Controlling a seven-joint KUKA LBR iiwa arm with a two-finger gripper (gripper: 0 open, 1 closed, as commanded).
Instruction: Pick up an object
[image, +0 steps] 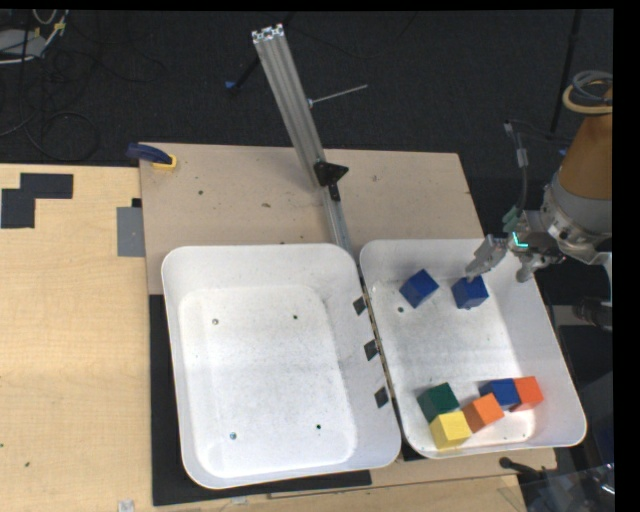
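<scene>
Two blue cubes lie in the far part of the right bin (560, 385): one (419, 287) toward the left, the other (470, 292) toward the right. My gripper (503, 264) hovers at the bin's far right edge, open, with nothing between its fingers. Its left finger (483, 257) ends just above and right of the second blue cube. Near the bin's front edge sits a cluster of cubes: green (437, 401), yellow (450, 428), orange (486, 410), a smaller blue one (503, 393) and a second orange one (528, 391).
The left bin (200, 270) stands beside the right one, with black clips (370, 348) along the shared edge. A slanted aluminium bar (295, 110) rises behind the bins. The grey arm with its orange band (590, 150) comes in from the right.
</scene>
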